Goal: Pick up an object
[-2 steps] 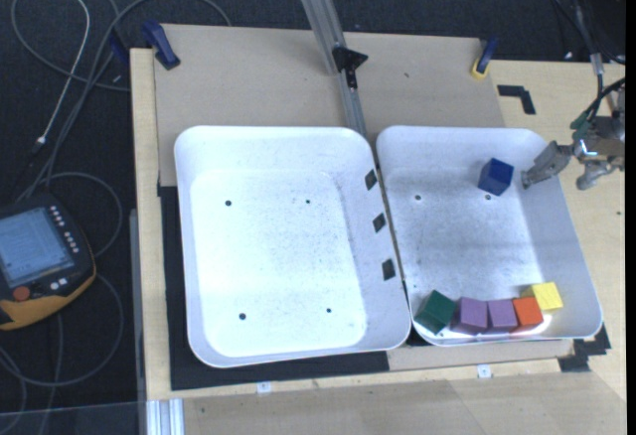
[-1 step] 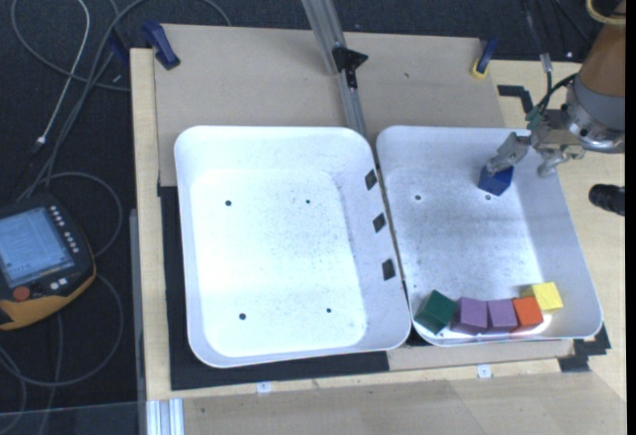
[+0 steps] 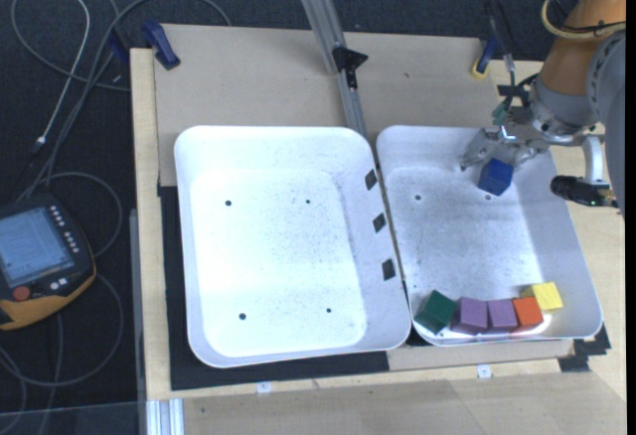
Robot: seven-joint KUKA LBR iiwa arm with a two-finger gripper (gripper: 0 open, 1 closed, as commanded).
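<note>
Camera view: end effector (image 3: 494,157) over right bin (image 3: 556,254) at 12 o'clock, fingers closed on blue block (image 3: 494,177). Green (image 3: 435,310), purple (image 3: 474,313), orange (image 3: 527,311), yellow (image 3: 548,297) blocks along 6 o'clock wall.

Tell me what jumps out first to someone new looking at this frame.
The gripper at the far end of the right bin, with a blue block between its fingers. Then the row of coloured blocks against that bin's near edge: green, two purple, orange, yellow.
</note>
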